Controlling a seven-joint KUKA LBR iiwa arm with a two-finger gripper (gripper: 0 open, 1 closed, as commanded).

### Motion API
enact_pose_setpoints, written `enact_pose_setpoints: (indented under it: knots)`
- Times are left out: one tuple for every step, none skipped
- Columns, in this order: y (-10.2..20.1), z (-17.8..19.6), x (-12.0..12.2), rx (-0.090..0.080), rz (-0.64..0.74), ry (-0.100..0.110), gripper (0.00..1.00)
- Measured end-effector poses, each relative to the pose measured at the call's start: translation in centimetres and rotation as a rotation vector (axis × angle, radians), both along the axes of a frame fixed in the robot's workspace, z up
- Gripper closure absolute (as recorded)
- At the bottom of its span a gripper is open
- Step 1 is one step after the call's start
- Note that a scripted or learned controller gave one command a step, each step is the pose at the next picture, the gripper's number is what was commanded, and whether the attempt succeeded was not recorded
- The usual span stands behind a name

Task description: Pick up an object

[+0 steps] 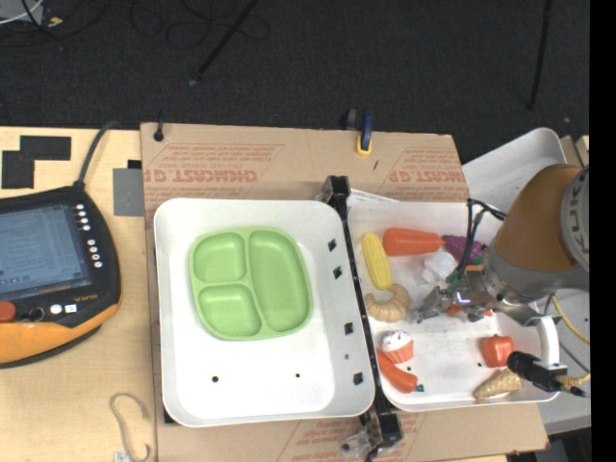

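1. The gripper point(430, 306) was low inside the right bin point(445, 354), near that bin's middle. Whether it was spread wide or drawn narrow could not be told from this slant, and nothing could be seen held in it.
2. Nearest the camera, along the right bin's front edge, lay a beige cone-shaped piece point(498, 385). A red block point(497, 350) sat just behind it, and both were well apart from the gripper.
3. At the front left of the same bin, an orange-red piece point(399, 374) lay touching a white-and-red toy point(395, 346), a little nearer the camera than the gripper.
4. The beige curved pastry point(390, 304) lay just beside the gripper, on the side toward the bin divider. I judged it the likeliest target, but contact could not be confirmed.
5. Farther back lay a yellow corn cob point(376, 260) and an orange carrot point(412, 242), both on the bin floor.
6. The left bin point(250, 373) held a green divided plate point(252, 283), far from the arm.
7. As for progress, the reach into the bin looked done. The grasp and the lift looked still to come, since every object appeared to lie on the bin floor.
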State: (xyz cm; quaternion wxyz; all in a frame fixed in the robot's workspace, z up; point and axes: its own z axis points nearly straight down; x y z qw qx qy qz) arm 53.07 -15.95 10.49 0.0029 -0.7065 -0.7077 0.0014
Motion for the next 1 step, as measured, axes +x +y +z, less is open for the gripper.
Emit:
enact_pose_setpoints:
  knots:
    - [0.20,-1.87,-0.03,0.000,-0.003,-0.001,0.00]
